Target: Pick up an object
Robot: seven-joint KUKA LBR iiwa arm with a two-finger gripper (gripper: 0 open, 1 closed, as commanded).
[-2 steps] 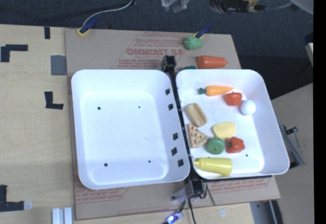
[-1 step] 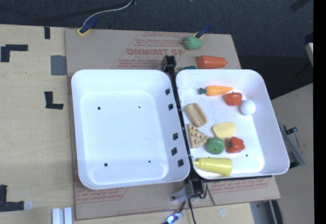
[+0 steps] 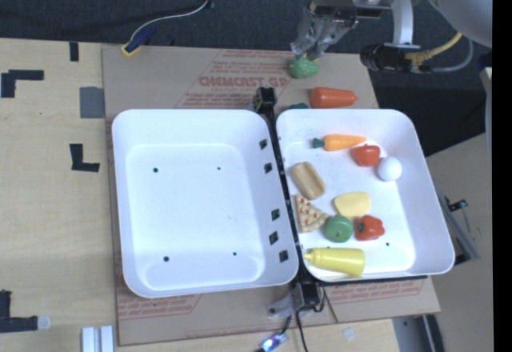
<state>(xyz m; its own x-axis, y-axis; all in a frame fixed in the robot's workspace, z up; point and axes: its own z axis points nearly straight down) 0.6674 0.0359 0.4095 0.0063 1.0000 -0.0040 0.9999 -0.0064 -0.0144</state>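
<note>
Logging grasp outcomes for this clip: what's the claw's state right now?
Claw: above the green toy behind the right bin; open or closed cannot be told, and no hold is visible.

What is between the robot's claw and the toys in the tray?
Nothing visible blocks the way. The gripper hangs beyond the right bin's far rim, just over a small green toy on the cardboard. The orange carrot, white ball and the rest lie uncovered inside.
</note>
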